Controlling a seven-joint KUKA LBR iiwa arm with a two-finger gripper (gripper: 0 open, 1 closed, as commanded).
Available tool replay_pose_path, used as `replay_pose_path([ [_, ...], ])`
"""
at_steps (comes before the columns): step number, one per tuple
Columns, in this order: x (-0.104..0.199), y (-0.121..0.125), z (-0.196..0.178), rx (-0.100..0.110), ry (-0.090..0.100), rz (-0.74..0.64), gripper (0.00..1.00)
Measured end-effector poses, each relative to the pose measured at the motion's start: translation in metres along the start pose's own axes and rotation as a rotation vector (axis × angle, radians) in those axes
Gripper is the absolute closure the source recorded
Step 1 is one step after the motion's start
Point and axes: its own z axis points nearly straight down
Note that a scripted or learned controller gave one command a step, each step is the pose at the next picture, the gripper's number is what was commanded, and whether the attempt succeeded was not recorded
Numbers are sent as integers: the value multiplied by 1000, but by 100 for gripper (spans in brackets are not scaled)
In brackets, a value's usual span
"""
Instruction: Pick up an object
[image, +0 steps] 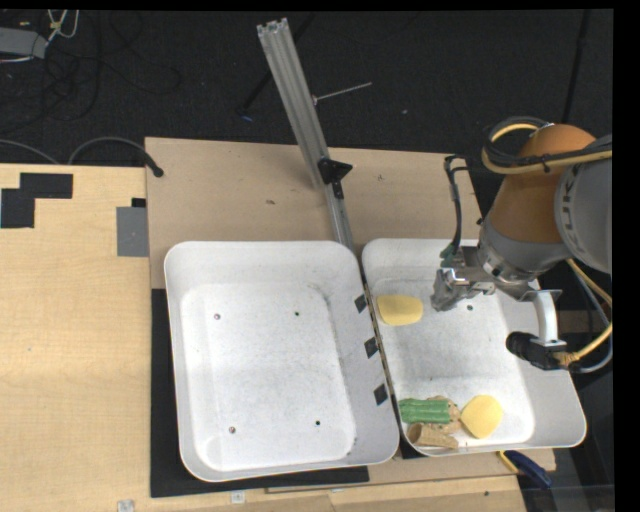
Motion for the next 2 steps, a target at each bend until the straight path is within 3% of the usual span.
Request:
replay_pose_path([
  [2, -1, -5, -74, 2, 0, 0, 100],
])
